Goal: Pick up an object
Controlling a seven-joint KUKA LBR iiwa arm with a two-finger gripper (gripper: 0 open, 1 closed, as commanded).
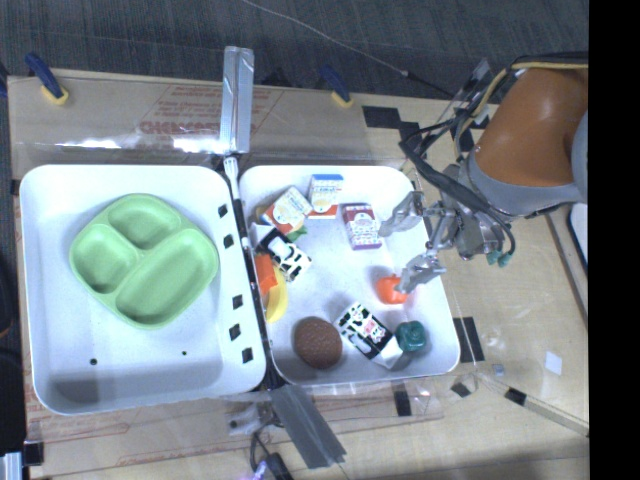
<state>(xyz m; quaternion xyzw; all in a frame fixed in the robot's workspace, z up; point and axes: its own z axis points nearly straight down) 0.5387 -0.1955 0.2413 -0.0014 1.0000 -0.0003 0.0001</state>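
Orange toy (pixel 391 288) sits near the right bin's (pixel 440 340) right edge, right under the spread-open pincer (pixel 412 243), touching its lower fingertip (pixel 411 275), not grasped.

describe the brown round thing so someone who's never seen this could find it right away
Look in the right-hand white bin, along its near edge. The brown ball sits left of a black-and-white carton, and it alone is round, dark brown and rough-looking.

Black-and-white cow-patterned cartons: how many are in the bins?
2, both in the right bin. One cow-patterned carton lies near the divider on the bin's left side; the other cow-patterned carton lies near the front edge, between the brown ball and the green-capped item. Others may be hidden.
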